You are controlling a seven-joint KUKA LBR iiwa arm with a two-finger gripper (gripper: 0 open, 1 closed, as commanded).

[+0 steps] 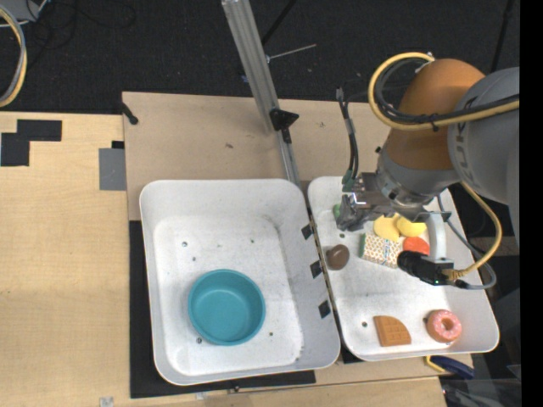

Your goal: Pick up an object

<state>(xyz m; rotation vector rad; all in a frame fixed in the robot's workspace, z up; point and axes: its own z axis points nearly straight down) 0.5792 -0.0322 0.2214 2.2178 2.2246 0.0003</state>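
The right bin (pixel 365 316) holds a small brown round piece (pixel 338 257), a patterned green-and-white block (pixel 381 248), a yellow piece (pixel 399 226), a red-orange piece (pixel 416 245), a tan cracker-like piece (pixel 391 331) and a pink doughnut (pixel 444 326). My gripper (pixel 349 211) hangs low over the far left part of that bin, just above the brown piece and left of the yellow one. The wrist hides its fingertips, and nothing shows between them.
A teal bowl (pixel 226 306) sits in the left bin (pixel 170 219), toward its near side. A slanted metal rail (pixel 254 58) rises behind the bins. Black clips (pixel 316 268) mark the seam between the two bins.
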